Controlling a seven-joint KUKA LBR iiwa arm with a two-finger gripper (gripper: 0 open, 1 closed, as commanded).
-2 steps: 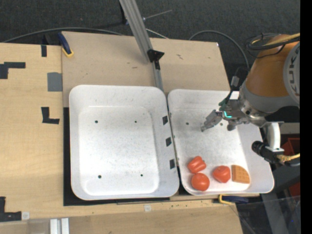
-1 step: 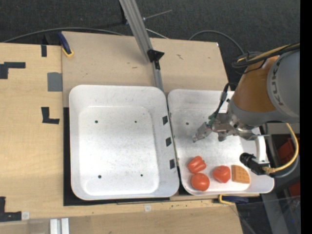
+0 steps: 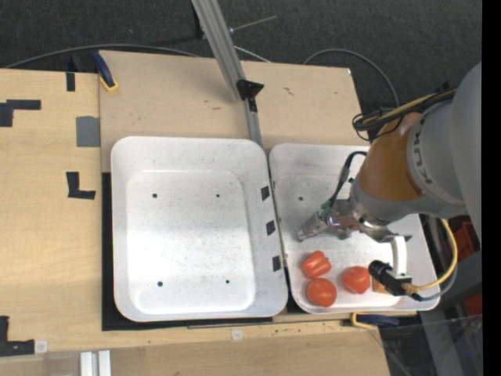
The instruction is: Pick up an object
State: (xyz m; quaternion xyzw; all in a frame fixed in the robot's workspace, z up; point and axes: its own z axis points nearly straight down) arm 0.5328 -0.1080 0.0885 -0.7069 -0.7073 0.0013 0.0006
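Three small red-orange toys lie in the near corner of the right bin: a pepper-like one, a round one just beside it, and a third to their right. They look light, smooth and rounded, so likely to roll; a grip across the widest middle seems safest. The jaws hover just above them over bare bin floor, holding nothing; their opening cannot be told. The left bin adjoins on the counter.
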